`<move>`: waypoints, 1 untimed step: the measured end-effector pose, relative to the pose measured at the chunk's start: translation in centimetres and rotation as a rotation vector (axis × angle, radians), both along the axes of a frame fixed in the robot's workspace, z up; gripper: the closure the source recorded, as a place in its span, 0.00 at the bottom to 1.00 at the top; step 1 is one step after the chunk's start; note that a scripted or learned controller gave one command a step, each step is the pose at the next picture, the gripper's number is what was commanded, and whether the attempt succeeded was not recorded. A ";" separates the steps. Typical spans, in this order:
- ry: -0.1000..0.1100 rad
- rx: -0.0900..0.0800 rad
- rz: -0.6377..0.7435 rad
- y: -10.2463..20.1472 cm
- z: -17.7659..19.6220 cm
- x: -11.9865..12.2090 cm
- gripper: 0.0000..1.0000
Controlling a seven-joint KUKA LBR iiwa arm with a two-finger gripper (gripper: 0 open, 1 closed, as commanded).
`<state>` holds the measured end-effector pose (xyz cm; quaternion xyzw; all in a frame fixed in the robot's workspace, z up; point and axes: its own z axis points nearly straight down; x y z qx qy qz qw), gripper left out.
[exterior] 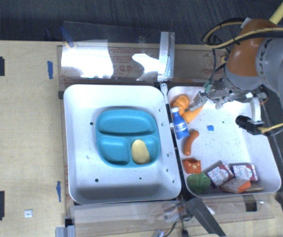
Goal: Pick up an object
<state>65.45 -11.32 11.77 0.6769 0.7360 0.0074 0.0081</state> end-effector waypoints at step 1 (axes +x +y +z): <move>-0.009 -0.008 0.006 0.3 -1.6 -0.3 0.00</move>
